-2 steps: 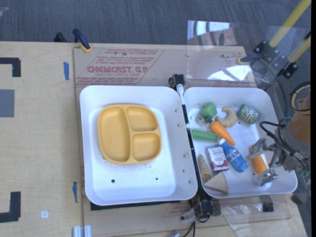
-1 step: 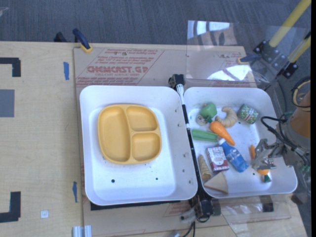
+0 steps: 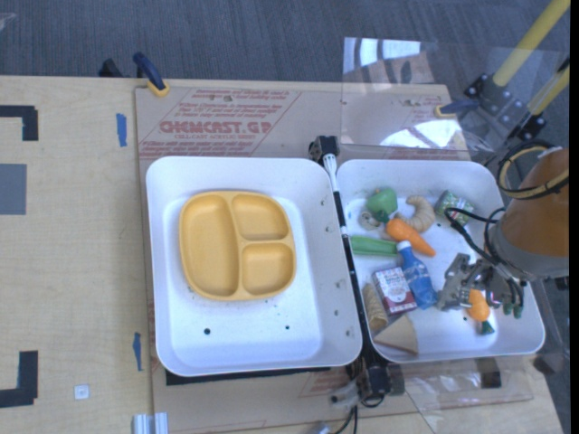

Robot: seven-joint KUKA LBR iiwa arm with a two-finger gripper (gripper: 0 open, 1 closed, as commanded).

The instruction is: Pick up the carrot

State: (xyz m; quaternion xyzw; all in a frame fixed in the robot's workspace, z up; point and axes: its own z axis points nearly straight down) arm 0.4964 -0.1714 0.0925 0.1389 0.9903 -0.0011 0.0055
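The carrot (image 3: 411, 236), orange with a tapered end, lies slantwise in the middle of the right bin (image 3: 525, 337), between a green vegetable and a blue bottle. My gripper (image 3: 460, 288) hangs low over the bin's right half, about a hand's width to the right of and below the carrot, apart from it. A small orange piece with a green end (image 3: 479, 309) lies right beside the gripper's lower right; whether the gripper touches it is unclear. The arm's orange band (image 3: 536, 217) sits above the bin's right rim.
Around the carrot lie a green pepper-like toy (image 3: 382, 202), a tan knobbly piece (image 3: 421, 211), a green stick (image 3: 373, 245), a blue bottle (image 3: 417, 275), a red-and-white packet (image 3: 394, 289), a cone (image 3: 399, 334) and a green can (image 3: 455, 208). The left bin (image 3: 172, 333) holds a yellow divided plate (image 3: 237, 244).
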